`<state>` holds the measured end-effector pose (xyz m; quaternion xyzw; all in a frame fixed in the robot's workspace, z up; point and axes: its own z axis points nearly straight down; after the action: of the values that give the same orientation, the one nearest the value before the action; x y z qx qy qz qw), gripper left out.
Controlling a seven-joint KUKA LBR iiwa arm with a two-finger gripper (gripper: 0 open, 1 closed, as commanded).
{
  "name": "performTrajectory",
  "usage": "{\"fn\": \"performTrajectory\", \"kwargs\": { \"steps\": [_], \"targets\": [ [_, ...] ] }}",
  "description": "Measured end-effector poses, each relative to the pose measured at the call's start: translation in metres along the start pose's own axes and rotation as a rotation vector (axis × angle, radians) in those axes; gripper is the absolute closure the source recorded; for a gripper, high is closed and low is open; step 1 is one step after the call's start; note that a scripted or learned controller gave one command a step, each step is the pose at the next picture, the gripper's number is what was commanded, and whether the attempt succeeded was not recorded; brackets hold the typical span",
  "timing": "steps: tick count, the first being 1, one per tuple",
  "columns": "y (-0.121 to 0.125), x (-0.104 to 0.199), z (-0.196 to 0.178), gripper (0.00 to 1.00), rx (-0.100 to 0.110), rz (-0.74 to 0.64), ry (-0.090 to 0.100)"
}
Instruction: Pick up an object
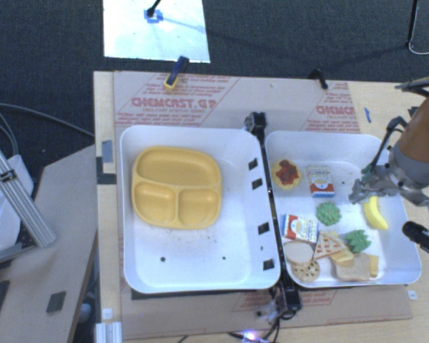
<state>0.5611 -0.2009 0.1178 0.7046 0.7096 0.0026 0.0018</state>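
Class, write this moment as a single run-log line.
arm: over right bin | gripper: above banana | grasp: none seen | left bin: yellow tray

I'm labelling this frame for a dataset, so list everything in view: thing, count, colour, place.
bins: 2, white, side by side on the bench
divided tray: 1, yellow, left bin
pizza round: 1, red on tan, right bin, far left
carton: 1, white, red and blue, beside the pizza round
green pieces: 2, green, right bin middle
banana: 1, yellow, right bin, right side
packet: 1, white and red, left side
bread and cookie pieces: several, tan, near edge
arm: 1, grey and orange, from the right
gripper: 1, dark, above the banana
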Motion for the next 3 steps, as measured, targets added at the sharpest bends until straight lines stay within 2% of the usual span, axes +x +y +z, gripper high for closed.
{"fn": "performTrajectory", "kwargs": {
  "steps": [1,2,3],
  "targets": [
    [0.000,0.000,0.000,0.00,0.001,0.000,0.000],
    [0.001,0.000,-0.011,1.00,-0.003,-0.004,-0.001],
    [-0.077,0.025,0.034,1.00,0.007,0.009,0.000]
  ]
}}
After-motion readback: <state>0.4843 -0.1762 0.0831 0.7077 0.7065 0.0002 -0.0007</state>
